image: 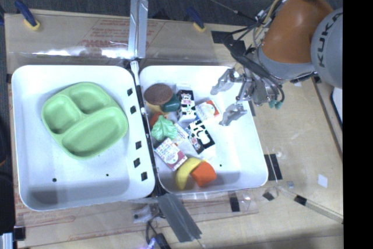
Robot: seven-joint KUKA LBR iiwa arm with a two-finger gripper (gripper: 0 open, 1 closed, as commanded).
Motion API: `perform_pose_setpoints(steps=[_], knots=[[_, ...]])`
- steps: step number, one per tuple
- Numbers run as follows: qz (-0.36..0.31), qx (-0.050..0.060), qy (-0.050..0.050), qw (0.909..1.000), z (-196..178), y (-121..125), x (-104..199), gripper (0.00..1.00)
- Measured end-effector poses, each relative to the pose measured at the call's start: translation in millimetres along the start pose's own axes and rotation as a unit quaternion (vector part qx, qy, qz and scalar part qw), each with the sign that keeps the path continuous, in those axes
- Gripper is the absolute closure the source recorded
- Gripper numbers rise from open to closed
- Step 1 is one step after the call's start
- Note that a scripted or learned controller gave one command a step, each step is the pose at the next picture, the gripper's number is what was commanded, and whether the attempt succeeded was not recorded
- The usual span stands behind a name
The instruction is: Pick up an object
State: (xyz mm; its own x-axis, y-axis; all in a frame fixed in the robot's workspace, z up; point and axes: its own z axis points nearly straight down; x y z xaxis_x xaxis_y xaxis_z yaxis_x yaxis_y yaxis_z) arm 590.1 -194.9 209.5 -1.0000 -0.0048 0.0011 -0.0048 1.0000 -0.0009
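The arm reaches in from the right, and its gripper hangs over the right bin, near that bin's far right corner. The two fingers stand well apart, jaws open, nothing between them.

Below and to the left, the objects sit crowded along the right bin's left wall. At the far end of the heap is a round brown lid, touching a dark teal piece. Beside those lie a black-and-white carton and a small white packet with red print, the packet just beneath the lower fingertip. Toward the middle there is a green crumpled bit and another black-and-white pack. A red-and-white packet lies near the left wall. At the near edge, a banana touches an orange block.

In the left bin rests a green divided plate, toward its far left corner.
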Motion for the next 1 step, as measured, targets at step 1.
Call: perform_pose_setpoints(steps=[1], knots=[[0.022, 0.002, -0.016, 0.9996, 88.4, 43.9, -38.1, 0.0]])
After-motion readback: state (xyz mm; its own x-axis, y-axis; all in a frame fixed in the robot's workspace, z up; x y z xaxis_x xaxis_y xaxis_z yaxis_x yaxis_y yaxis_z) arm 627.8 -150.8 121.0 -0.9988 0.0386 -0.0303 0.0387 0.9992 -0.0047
